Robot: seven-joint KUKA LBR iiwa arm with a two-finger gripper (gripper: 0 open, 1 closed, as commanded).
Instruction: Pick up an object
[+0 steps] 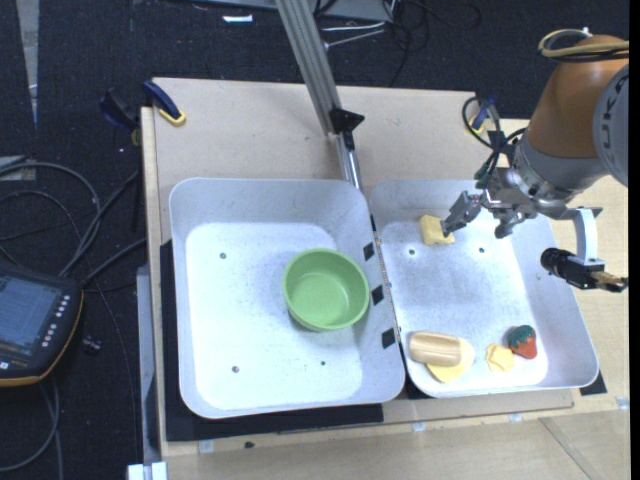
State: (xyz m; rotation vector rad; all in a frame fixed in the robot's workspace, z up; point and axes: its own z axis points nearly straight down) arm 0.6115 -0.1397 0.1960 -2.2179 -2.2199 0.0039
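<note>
The gripper [480, 216] hung with fingers spread in the upper part of the right bin [560, 298], one fingertip just beside a small yellow block [434, 230]. The block probably weighed little and was stiff; its short sides looked best to pinch. It appeared pale, chunky, slightly tilted.
</note>
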